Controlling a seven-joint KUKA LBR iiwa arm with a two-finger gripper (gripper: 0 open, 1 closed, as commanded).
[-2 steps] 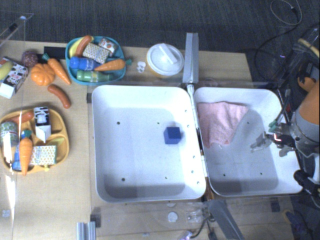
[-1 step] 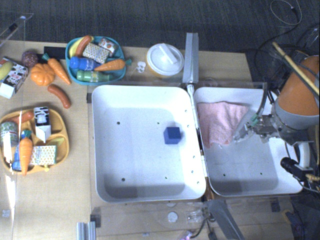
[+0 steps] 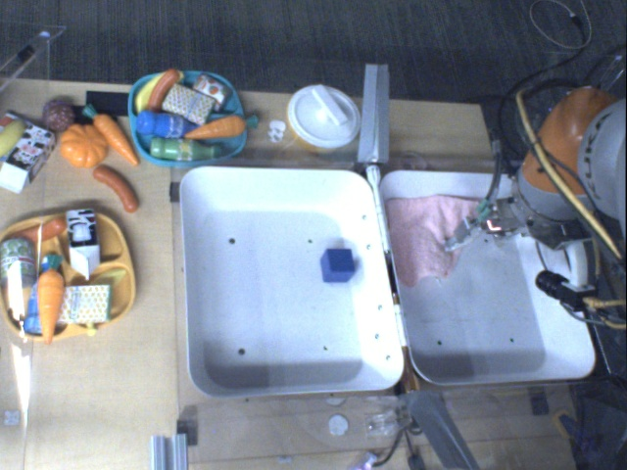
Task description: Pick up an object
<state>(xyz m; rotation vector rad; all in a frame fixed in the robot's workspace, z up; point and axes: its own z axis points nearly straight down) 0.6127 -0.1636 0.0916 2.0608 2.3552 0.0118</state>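
Camera view looked down on the bench [image 3: 147, 380] at a slant, so going from the left: a yellow tray [image 3: 120, 262] sat at the far left edge with toy food piled in it, including a carrot [image 3: 48, 297] and a couple of small cartons. Above it a little pumpkin [image 3: 80, 146] and a sausage [image 3: 118, 188] were lying loose on the wood. Next over, near the top, a blue bowl [image 3: 230, 147] was stuffed with more toy groceries, and just right of that was a round white lid-looking container [image 3: 324, 117].

Then the left bin [image 3: 225, 360], which had one blue cube [image 3: 338, 263] sitting right of its middle, well apart from the walls. Nothing was touching it.

The right bin [image 3: 490, 360] had a pink cloth [image 3: 426, 233] bunched in its upper left corner, against the divider side. The pincer [image 3: 470, 231] was right at the cloth's right edge, low over the bin, with the grey arm [image 3: 588, 155] and its orange band coming in from the right. Honestly couldn't tell if the pincer was open or closed, or if it had any of the cloth, way too small and blurry at that spot. Some black cables [image 3: 573, 297] hung down off the arm over the bin's right rim.
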